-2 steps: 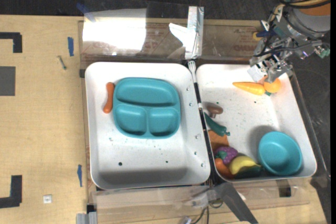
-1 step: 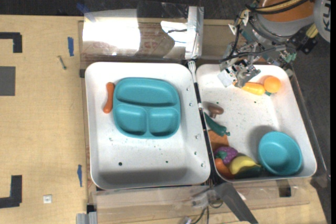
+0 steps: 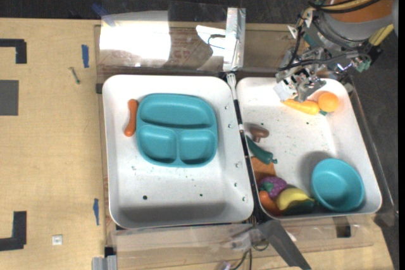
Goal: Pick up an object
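Hovering at the right bin's [image 3: 361, 136] far corner, the pincer [image 3: 304, 86], grip state unclear, has a yellow toy [image 3: 302, 106] just below and an orange ball [image 3: 328, 101] beside.

Robot lab: bench [image 3: 44, 136], white bins [image 3: 120, 199], taped markers.

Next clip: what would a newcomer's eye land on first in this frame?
Probably the teal divided tray in the middle of the left bin, with an orange sausage-like toy lying beside it. Next, the arm's gripper hanging over the right bin's far corner, just above a yellow-orange toy, and the teal bowl near a pile of toy food.
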`<state>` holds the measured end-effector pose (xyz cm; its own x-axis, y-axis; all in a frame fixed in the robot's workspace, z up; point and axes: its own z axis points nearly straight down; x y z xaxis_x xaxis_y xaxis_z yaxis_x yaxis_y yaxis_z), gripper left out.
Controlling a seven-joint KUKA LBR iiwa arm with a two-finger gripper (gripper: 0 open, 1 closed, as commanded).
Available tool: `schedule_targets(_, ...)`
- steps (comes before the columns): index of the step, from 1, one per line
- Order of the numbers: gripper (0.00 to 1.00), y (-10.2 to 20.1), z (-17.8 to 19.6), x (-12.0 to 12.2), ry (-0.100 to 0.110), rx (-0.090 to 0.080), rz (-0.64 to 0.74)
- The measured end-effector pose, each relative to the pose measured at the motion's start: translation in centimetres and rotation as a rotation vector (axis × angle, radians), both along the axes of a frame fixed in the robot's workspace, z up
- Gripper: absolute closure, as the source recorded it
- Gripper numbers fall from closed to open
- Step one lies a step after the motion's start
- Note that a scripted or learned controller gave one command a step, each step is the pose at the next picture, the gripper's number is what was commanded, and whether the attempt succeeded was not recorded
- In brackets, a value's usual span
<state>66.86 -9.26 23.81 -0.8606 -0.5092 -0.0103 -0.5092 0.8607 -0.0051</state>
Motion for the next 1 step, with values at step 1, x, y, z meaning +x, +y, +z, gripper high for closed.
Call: schedule_targets(1, 1.00, -1.08, -1.21, -0.03, 0.005, 0.002, -0.069)
